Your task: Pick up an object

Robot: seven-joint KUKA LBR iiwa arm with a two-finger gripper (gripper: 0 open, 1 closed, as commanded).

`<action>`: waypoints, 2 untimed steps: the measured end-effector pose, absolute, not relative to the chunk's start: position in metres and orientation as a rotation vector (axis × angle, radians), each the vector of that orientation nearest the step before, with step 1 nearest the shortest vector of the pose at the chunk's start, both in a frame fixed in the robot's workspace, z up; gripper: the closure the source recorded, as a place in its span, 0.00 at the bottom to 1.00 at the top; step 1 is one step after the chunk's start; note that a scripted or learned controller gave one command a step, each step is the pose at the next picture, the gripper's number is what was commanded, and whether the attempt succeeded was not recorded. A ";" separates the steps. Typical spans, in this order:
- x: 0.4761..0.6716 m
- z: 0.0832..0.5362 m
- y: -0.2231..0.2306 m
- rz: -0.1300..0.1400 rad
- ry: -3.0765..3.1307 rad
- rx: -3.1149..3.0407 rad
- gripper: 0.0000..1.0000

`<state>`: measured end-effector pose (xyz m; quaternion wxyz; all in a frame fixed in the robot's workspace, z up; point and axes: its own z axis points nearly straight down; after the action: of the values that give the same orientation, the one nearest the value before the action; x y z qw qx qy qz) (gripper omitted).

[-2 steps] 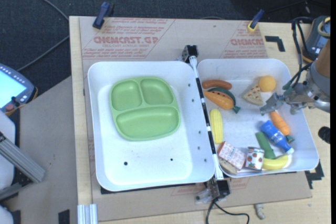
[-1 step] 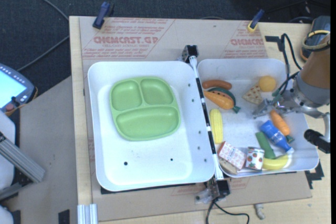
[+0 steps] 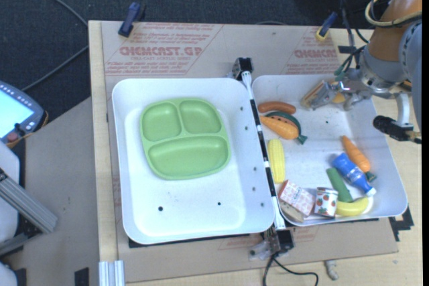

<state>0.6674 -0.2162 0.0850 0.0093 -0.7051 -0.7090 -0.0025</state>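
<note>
Nearest the camera, at the front rim of the right bin [image 3: 395,201], a cluster of toy items lies well below the end effector [image 3: 314,96]: a small patterned box [image 3: 296,198], a red and white carton [image 3: 326,202] touching it, and a yellow banana [image 3: 353,206] curving along the rim beside them. Just behind these sit a green vegetable [image 3: 338,183], a blue bottle [image 3: 351,171] and an orange carrot [image 3: 356,153], packed close together, all below and to the right of the end effector.

A yellow corn cob [image 3: 276,160] lies lengthwise against the bin's left wall, below and left of the end effector. An orange and green fruit piece [image 3: 282,125] and a hot dog [image 3: 276,106] lie just left of the end effector, near it but apart from it.

The end effector hangs over the rear of the right bin, pointing left. Nothing shows between its fingers; whether they are open or closed cannot be told from this view. The grey arm [image 3: 385,60] with its orange band enters from the right.

The left bin [image 3: 131,164], far left of the end effector, holds a green divided plate [image 3: 185,137]. Both bins rest on a counter [image 3: 201,43] covered with printed brown sheet.
</note>
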 end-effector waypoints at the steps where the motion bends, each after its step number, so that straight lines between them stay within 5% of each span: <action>1: 0.601 0.085 -0.219 -0.007 -2.220 -2.211 0.00; 2: 0.546 0.084 -0.176 0.000 -2.222 -2.221 0.00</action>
<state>0.5455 -0.1762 0.0843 0.0002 -0.7070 -0.7072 0.0000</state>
